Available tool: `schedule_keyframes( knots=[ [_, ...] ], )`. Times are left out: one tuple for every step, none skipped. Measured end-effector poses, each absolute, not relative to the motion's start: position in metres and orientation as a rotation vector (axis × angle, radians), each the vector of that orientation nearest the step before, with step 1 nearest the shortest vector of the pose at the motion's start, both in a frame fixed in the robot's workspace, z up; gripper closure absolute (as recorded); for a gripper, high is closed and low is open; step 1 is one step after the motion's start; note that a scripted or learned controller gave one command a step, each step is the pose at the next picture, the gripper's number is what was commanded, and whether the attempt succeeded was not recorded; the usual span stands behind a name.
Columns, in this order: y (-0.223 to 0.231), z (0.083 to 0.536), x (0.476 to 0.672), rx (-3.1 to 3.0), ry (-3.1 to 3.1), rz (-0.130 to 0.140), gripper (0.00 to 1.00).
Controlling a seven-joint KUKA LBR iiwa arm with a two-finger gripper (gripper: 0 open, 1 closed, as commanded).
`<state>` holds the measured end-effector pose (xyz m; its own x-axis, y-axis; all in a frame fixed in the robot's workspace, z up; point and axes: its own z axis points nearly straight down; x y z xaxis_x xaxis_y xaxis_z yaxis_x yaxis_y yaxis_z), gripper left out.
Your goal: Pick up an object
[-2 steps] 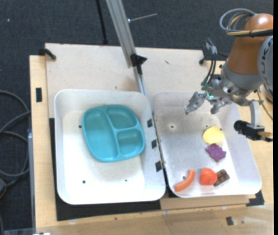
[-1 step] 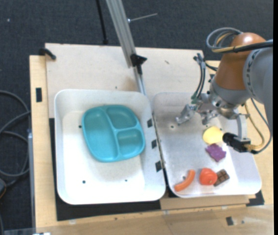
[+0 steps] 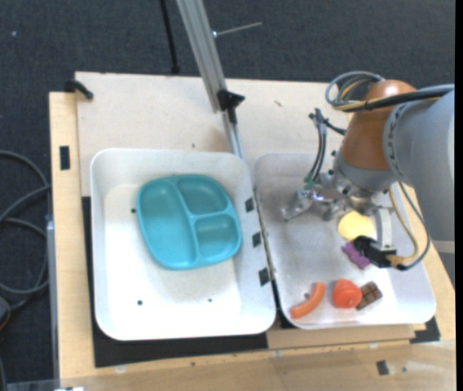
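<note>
The left bin (image 3: 117, 243) holds a teal divided plate (image 3: 189, 221). The right bin (image 3: 297, 243) holds a yellow lemon-like object (image 3: 352, 225), purple piece (image 3: 355, 254), orange carrot (image 3: 308, 300), red-orange tomato-like object (image 3: 346, 294) and brown block (image 3: 369, 295). The gripper (image 3: 306, 204) hovers beside the lemon; its grip cannot be told.

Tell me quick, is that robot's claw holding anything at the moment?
Gripper: it sits low in the right bin, but whether it is open, closed or holding anything cannot be told from this view.
</note>
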<state>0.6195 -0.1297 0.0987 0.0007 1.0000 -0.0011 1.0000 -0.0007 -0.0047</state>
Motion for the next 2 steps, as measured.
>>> schedule_keyframes(
  knots=[
    [-0.13,0.101,0.62,-2.223,-2.22,0.0,0.0],
    [-0.131,0.113,0.621,-2.23,-2.216,-0.004,1.0]
  ],
)
